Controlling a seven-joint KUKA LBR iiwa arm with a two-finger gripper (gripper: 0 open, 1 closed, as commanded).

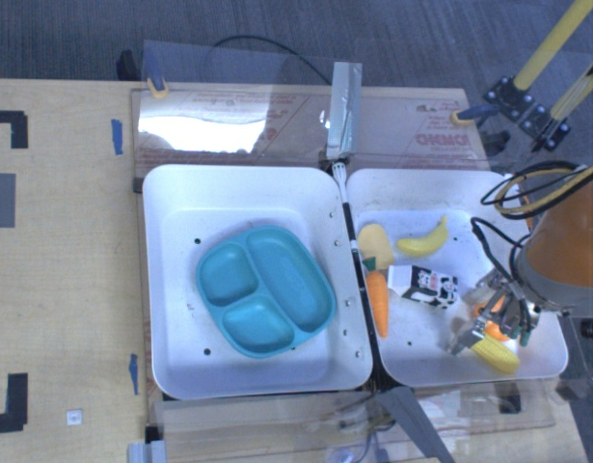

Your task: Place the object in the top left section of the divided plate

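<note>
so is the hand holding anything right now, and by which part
Cannot be told. The hand is low in the right bin, right over a yellow corn cob, but a grip on it isn't visible.

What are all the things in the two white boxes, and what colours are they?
Bins: two, white, side by side on the bench.
Divided plate: one, blue, three sections, in the left bin.
Banana: one, yellow, upper part of the right bin.
Carrot: one, orange with a green top, left side of the right bin, along the wall.
Pale yellow toy: one, just above the carrot; kind unclear.
Black and white toy: one, middle of the right bin.
Corn cob: one, yellow, lower right corner of the right bin.
Arm: one, grey with an orange band, reaching in from the right.
Gripper: one, low over the right bin, just above the corn cob.
</note>
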